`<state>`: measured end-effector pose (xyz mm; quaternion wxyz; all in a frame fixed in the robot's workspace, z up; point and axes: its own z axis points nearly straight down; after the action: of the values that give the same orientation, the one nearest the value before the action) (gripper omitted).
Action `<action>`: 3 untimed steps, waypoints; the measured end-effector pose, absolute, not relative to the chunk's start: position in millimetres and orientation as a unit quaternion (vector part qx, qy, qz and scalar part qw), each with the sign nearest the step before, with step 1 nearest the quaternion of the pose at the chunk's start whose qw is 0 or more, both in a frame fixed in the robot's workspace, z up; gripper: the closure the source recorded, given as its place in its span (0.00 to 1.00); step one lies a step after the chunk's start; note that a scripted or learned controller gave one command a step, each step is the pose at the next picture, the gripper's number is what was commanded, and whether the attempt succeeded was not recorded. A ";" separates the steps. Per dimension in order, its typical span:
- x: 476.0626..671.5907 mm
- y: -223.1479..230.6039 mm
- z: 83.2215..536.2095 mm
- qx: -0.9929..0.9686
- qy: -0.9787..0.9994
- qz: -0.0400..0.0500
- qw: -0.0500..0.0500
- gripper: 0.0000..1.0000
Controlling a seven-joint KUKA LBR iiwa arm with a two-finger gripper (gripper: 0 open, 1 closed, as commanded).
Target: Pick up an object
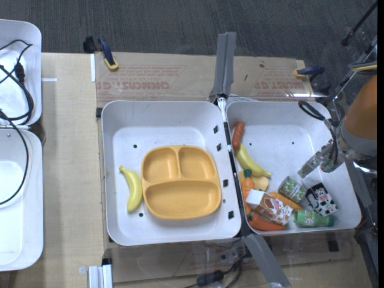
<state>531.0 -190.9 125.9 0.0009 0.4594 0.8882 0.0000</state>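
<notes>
**Reaching Into the Right Bin, Grip Unclear**

My fingers (313, 165) hang over the right bin (282, 116), entering from three o'clock; they are small and blurred against the white floor, and I cannot tell whether they are spread or closed. Nothing shows between them. Most of my arm is cut off by the frame's edge.

Just toward five o'clock of my fingers lies a heap: a green packet (292, 188), a black-and-white carton (320, 199) with a cow-like pattern, a green pouch (313, 219) and a red-and-white packet (271, 209). Their print is too small to read.

A banana (250, 162) lies by the divider, its long axis running from eleven to five o'clock. Above it an orange carrot (238, 134) points toward twelve.

The left bin (120, 119) holds a yellow divided plate (181, 182) and a second banana (132, 188). The cardboard (156, 80) on the worktop carries red lettering, upside down, not clearly legible.
</notes>
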 end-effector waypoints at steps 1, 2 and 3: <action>478.0 -172.9 91.5 0.390 0.921 0.000 0.001 0.00; 498.5 -180.6 91.5 0.381 0.925 0.000 0.001 0.00; 526.4 -187.6 92.1 0.344 0.939 0.000 0.002 0.00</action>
<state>526.4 -187.6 92.1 0.0015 0.3441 0.9389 0.0002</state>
